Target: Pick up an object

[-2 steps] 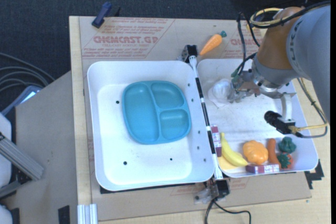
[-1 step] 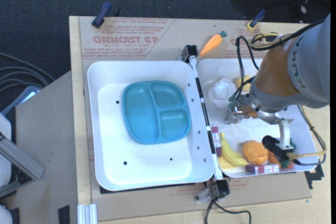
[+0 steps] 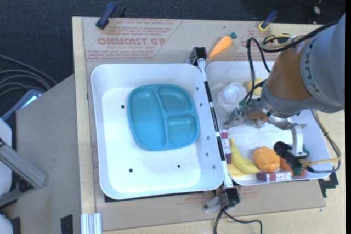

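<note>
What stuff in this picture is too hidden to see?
Camera view:
- Right bin: the arm covers its middle and far side.
- Yellow thing: mostly behind the arm, so unnameable.
- Gripper: too small and cluttered to tell whether it holds anything.
- Purple thing: too small to name.

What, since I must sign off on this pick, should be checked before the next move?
1. Gripper over the right bin: ok.
2. Something held in the gripper: cannot tell.
3. White round thing lies close beside the gripper, uncovered: ok.
4. Banana and orange fruit lie side by side in that bin, uncovered: ok.
5. Carrot lies on the bench, outside both bins: not ok.
</note>
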Controlling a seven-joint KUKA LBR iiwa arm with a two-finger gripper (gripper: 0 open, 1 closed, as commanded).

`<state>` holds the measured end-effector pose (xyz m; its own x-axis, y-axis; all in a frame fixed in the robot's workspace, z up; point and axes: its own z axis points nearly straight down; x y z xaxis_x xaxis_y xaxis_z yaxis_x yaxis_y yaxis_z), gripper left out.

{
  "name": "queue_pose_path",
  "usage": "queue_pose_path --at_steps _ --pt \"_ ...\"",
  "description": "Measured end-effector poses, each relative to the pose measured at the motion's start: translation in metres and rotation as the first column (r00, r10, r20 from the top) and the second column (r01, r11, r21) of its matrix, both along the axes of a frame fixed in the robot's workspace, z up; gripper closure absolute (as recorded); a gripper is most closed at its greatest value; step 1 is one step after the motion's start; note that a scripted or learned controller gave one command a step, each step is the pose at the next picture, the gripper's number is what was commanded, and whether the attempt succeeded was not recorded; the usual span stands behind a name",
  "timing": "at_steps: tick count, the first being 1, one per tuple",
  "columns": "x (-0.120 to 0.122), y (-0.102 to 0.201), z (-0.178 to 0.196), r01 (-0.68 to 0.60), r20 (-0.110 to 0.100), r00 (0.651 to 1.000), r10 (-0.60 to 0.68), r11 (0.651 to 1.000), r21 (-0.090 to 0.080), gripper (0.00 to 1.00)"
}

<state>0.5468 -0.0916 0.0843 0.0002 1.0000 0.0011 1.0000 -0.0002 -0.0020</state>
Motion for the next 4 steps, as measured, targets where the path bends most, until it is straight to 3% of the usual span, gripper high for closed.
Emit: queue_pose_path --at_steps 1,2,3,4 --pt "0.061 -0.072 0.001 0.000 0.003 1.000 0.000 1.000 -0.002 0.00" --pt "0.120 -0.121 0.002 -0.003 -0.006 1.000 0.003 1.000 0.009 0.00" --pt "0.121 -0.122 0.012 -0.004 0.000 1.000 0.004 1.000 0.003 1.00" --pt "0.048 -0.087 0.111 -0.001 0.002 1.000 0.001 1.000 -0.001 1.00"
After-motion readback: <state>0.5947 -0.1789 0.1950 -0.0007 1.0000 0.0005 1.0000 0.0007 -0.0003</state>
